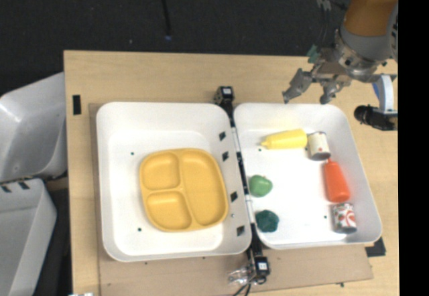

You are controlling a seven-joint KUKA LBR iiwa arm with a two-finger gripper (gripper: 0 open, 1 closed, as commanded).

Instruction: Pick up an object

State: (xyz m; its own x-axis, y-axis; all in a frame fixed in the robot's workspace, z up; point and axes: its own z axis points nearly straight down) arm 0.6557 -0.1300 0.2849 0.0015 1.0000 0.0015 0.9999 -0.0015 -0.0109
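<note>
**Objects all sitting in the right bin, hand up above it**

Objects are in the right bin [358, 154]: a yellow squeeze bottle [285, 140] near the far side, a small can [318, 145] just beside it, an orange bottle [336, 181], another can [344, 217], a light green ball [260, 185] and a dark green one [267, 220]. The hand [312, 89] hangs over the bin's far edge, fingers spread apart, gripping nothing. The left bin [117, 154] holds a yellow divided plate [182, 189].

Arm [367, 10] enters from upper right, orange band above wrist, pointing down-left. Gripper [310, 89] hangs with fingers [295, 88] spread apart, nothing between them.
</note>
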